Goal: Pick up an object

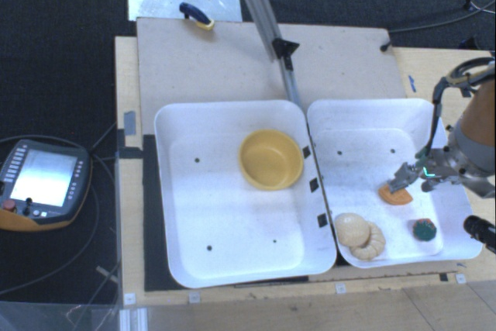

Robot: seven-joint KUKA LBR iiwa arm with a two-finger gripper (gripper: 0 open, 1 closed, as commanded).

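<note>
In the right bin [364,124] an orange slice-shaped object [396,196] lies near the middle right. My gripper [406,178] hangs right above it, at the orange piece's upper edge. A pale bread-like lump [351,229] and a ridged tan croissant shape [372,243] sit at the bin's front. A small dark green ball [424,229] rests at the front right. A yellow bowl [270,159] stands upright in the left bin [186,205], near its right side.
The grey arm [473,143] reaches in from the right over the right bin's edge. A metal pole [263,12] slants down to the gap between the bins. A teach pendant [43,182] lies on the floor at the left.
</note>
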